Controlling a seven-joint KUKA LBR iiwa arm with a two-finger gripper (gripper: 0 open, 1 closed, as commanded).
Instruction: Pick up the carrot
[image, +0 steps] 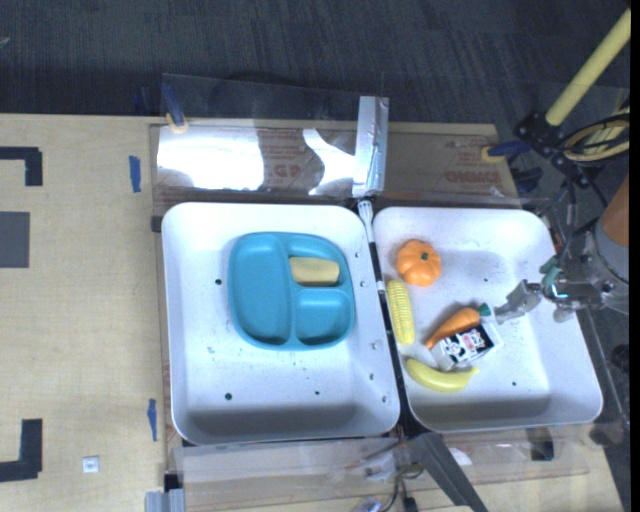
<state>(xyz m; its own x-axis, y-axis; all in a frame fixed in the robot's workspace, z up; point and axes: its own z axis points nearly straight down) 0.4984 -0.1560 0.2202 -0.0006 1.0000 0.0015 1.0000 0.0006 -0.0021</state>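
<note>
Nearest the camera, in the right bin (560, 400): a banana (438, 376), curved along the front, just beside a black-and-white patterned block (466, 345). Risk here first: crowded ground. Closing low over this cluster could catch the block or nudge the banana instead of the target.

Just behind the block, and touching it or nearly so: the carrot (455, 324). Orange, short, tapered, lying flat on a diagonal, with a green stub at the upper right end pointing toward the arm. Smooth and rounded, so likely to roll or squirt out of a grip taken off-centre or across the thin end.

To the right, near that green stub: the gripper (515, 300), hanging off the side of the carrot rather than over its middle. Spread or pressed together, impossible to tell from this angle. Nothing seen held in it. Coming down from this spot would probably land on bare bin floor or clip only the stub, pushing the carrot against the block.

Left of the carrot, a corn cob (401, 310) along the bin's left wall; a hard shove could slide the carrot into it.

Farther back, a small orange pumpkin (418, 263), same colour, well apart, an easy wrong pick for a colour-led program.
</note>
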